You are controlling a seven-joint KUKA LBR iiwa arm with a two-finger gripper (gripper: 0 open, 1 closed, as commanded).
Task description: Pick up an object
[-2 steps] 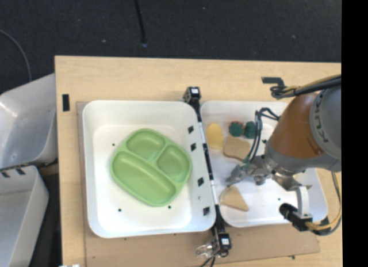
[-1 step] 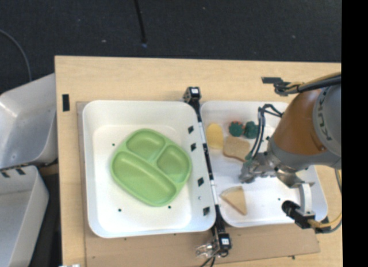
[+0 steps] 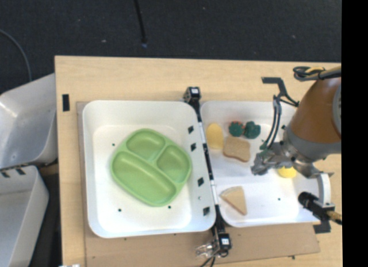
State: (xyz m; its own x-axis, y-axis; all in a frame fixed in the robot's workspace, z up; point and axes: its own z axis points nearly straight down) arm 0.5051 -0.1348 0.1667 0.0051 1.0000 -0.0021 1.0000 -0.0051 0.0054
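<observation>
I see my jaws (image 3: 261, 165) low in the right bin (image 3: 259, 217), but I cannot tell how they stand, and nothing is lifted yet. A yellow piece (image 3: 286, 172) lies just beside them at 3 o'clock, the toast slice (image 3: 237, 148) near at 10 o'clock, a wedge (image 3: 234, 199) at 7 o'clock. The green plate (image 3: 150, 167) sits in the left bin (image 3: 92, 202).

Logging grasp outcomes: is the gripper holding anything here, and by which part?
Cannot be told. The gripper sits low in the right bin beside a yellow piece, but no object shows between its jaws.
</observation>
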